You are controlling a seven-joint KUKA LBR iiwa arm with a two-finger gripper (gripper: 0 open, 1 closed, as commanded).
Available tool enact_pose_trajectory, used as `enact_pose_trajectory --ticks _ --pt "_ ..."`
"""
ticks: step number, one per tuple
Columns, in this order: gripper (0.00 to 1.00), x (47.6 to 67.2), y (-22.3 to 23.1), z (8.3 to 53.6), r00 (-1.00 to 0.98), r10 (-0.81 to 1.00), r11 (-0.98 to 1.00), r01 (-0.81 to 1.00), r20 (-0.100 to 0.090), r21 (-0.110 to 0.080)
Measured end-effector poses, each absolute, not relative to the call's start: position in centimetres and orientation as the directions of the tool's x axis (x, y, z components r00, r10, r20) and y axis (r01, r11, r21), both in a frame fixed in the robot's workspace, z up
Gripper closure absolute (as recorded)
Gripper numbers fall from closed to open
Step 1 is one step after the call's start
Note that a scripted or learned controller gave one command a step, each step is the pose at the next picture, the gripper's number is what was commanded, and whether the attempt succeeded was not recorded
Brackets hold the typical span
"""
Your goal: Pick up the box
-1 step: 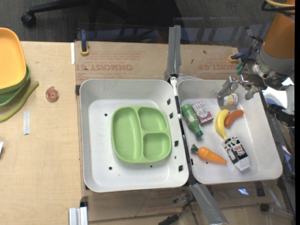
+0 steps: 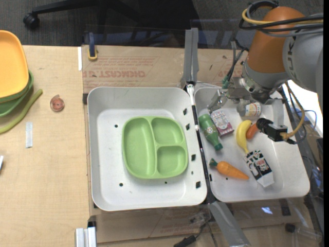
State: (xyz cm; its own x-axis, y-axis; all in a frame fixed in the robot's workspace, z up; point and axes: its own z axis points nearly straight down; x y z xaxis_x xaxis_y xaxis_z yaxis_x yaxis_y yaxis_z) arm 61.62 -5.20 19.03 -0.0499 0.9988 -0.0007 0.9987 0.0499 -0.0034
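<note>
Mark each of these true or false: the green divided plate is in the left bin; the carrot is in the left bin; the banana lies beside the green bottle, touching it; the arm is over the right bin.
The green divided plate lies in the left bin: true.
The carrot lies in the left bin: false, it is in the right bin.
The banana touches the green bottle: false, a small pink box lies between them.
The arm is over the right bin: true, above its far end.

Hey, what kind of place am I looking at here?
Probably a robotics lab bench, not a kitchen: a grey robot arm reaches over two white bins of toy food, such as a carrot, with a green tray alongside.
</note>
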Motion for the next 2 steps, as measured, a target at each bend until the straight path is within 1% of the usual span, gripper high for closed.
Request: enact_pose_trajectory --ticks 1,2 --pt "0.00 60.4 -7.5 19.1 -0.068 0.998 0.068 0.998 0.000 -0.003" --pt "0.00 61.1 -9.8 9.1 0.043 0.999 -0.043 0.999 -0.002 -0.002"
